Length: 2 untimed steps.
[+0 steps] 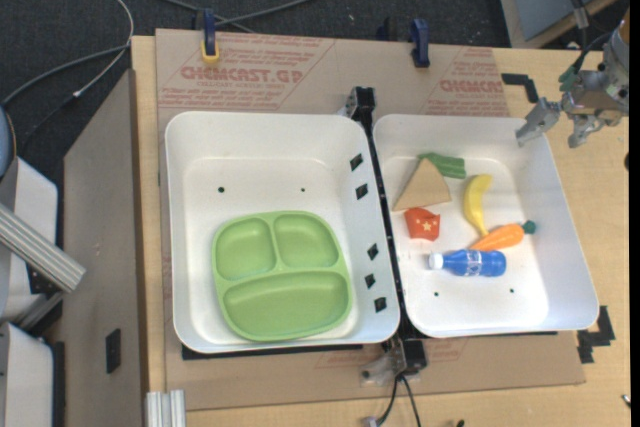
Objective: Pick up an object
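so the hand (pixel 558 123) is parked at the top right corner of the right bin (pixel 560 285), fingers spread wide, nothing between them. In that bin: a banana (pixel 476 202), carrot (pixel 499 236), blue bottle (pixel 470 262), small red box (pixel 423 223), a tan wedge (pixel 426 185) and a green piece (pixel 445 165). Left bin (pixel 190 215) has a green divided plate (pixel 283 274)

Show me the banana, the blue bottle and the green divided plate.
banana (pixel 475 202), camera view, middle of its curve
blue bottle (pixel 475 262), camera view, its body
green divided plate (pixel 283 310), camera view, its large compartment
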{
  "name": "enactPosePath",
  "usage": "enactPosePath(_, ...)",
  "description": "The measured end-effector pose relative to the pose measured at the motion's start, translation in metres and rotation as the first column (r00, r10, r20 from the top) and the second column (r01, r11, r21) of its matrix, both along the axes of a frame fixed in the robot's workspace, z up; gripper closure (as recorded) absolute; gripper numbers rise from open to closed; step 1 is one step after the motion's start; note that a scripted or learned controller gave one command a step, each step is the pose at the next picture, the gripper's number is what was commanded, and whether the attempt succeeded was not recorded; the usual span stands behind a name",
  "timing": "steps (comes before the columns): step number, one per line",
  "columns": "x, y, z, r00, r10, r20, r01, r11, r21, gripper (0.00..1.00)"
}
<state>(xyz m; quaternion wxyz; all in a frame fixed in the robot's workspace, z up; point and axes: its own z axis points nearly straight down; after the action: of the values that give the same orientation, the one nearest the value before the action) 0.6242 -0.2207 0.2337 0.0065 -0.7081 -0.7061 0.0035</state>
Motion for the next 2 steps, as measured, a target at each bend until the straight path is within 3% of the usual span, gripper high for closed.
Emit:
enactPosePath(1, 0.002, 0.001, 0.007, 1.000, 0.003, 0.012, -0.003, 1.000, -0.003, 0.00)
enactPosePath(2, 0.007, 0.008, -0.053, 1.000, 0.005, 0.007, -0.005, 1.000, -0.002, 0.00)
